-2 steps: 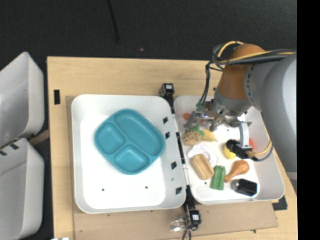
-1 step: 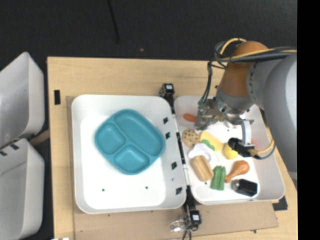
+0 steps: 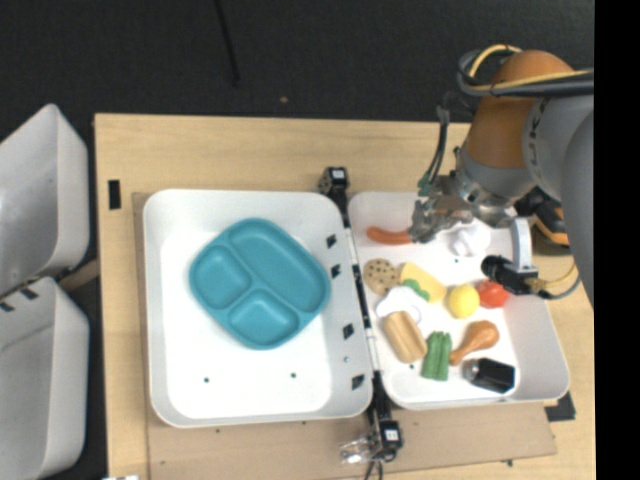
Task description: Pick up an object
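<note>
At the near edge of the wooden bench (image 3: 120, 388), two shallow white bins sit side by side, joined by a row of black clips down their shared edge. In the near corner of the right bin (image 3: 545, 383) lies a small black block (image 3: 491, 374), with a brown drumstick-shaped toy (image 3: 474, 340) just beside it, then a green vegetable piece (image 3: 436, 356) and a tan bread-like roll (image 3: 403, 335). A little farther in, a yellow ball (image 3: 462, 300) rests next to a red piece (image 3: 492, 292), while a yellow-and-green wedge (image 3: 424, 283) and a round speckled cookie (image 3: 378, 273) lie toward the divider.

The left bin (image 3: 170, 378) carries a teal divided plate (image 3: 260, 281), set at an angle with its three compartments showing.

Toward the far side of the right bin, an orange sausage-shaped toy (image 3: 388, 235) lies flat on the floor of the bin, near the divider. The gripper (image 3: 430, 220) hangs low over the bin just beside the sausage's right end; whether it touches the toy cannot be made out, and whether it is open or closed cannot be told from this angle. A small white object (image 3: 461, 240) sits just to the gripper's right.

Behind, the grey arm (image 3: 560, 128) with its orange band (image 3: 510, 118) reaches in from the right, cables looping above the wrist.
</note>
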